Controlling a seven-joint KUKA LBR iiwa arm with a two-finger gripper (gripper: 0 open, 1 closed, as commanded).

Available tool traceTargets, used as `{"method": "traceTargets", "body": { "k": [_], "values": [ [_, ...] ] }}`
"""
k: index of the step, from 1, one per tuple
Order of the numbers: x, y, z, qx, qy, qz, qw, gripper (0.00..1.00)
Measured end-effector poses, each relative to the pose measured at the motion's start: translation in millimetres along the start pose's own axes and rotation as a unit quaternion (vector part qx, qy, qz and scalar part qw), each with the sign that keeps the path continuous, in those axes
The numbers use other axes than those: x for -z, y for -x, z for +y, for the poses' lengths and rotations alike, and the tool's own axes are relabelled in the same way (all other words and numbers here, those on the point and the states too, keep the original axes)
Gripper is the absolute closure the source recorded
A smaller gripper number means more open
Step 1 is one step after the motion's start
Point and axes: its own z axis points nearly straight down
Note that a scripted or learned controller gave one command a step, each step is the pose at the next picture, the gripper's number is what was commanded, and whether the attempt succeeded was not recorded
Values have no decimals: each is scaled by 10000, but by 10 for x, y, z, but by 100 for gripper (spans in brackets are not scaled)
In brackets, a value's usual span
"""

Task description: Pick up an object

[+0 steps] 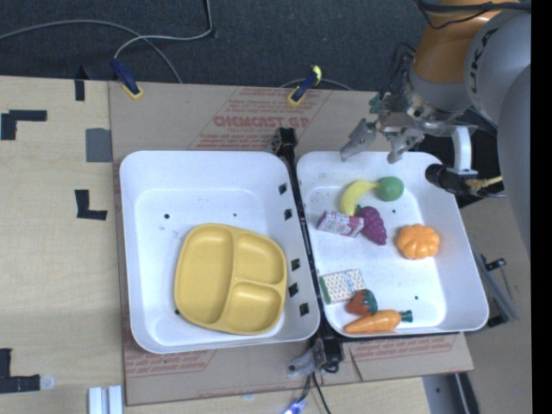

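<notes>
We see the gripper [376, 147] with fingers spread and nothing between them, above the far edge of the right bin [457, 257]. Just near of it lie a banana [354, 194] and a green ball [390, 188].

We count two white bins [138, 231], one yellow divided plate [231, 278], one banana [354, 194], one green ball [390, 188], one grape bunch [373, 224], one small pumpkin [417, 241], one carrot [374, 322], two small packets [340, 223]

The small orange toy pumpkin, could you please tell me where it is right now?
The small orange toy pumpkin lies in the right-hand white bin, near its right wall, just right of the purple toy grape bunch and below the green round toy fruit.
</notes>
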Motion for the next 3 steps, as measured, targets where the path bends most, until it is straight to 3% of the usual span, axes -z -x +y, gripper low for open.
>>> {"method": "traceTargets", "body": {
  "k": [1, 2, 3],
  "values": [
    [-1430, 544, 19, -5, 19, -10, 10000, 0],
    [-1348, 545, 3, -3, -10, -11, 10000, 100],
    [-443, -225, -611, 10, 15, 5, 10000, 100]
  ]
}}
